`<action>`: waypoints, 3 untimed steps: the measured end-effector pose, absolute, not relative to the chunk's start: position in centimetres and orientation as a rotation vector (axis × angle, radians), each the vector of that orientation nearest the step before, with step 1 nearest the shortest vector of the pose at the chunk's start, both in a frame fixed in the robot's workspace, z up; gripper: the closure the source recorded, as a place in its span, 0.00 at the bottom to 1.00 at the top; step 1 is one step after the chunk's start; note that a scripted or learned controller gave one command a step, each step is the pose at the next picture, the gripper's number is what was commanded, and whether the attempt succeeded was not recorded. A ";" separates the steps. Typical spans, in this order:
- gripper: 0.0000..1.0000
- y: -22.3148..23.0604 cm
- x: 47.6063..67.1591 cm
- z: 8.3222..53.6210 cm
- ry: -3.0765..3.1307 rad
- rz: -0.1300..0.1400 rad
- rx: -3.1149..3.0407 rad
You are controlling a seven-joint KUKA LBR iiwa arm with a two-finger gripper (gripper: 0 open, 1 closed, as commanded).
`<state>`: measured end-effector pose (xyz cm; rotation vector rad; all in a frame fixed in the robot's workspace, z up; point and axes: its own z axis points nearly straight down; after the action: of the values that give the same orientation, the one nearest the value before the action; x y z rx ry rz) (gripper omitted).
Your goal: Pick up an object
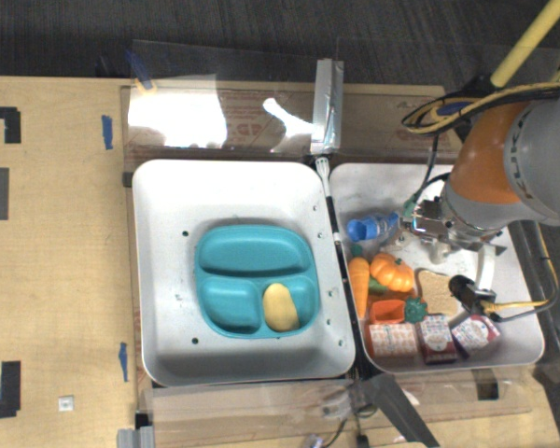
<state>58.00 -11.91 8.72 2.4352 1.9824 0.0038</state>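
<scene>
Grey arm point(532, 171) hovering mid-right over my cluttered right bin point(527, 343); gripper point(445, 231) grip — cannot tell

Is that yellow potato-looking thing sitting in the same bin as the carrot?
No, the yellow potato-like item lies in the teal tray in the left bin, while the carrot lies in the right bin.

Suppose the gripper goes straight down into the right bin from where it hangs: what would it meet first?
Probably the bare floor of the right bin beside the orange pepper; the gripper hangs above it, though depth is unclear.
</scene>
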 end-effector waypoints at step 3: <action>0.00 -9.4 53.3 8.8 2.123 0.010 2.306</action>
<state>53.32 -9.38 8.80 2.3063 2.1229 0.0101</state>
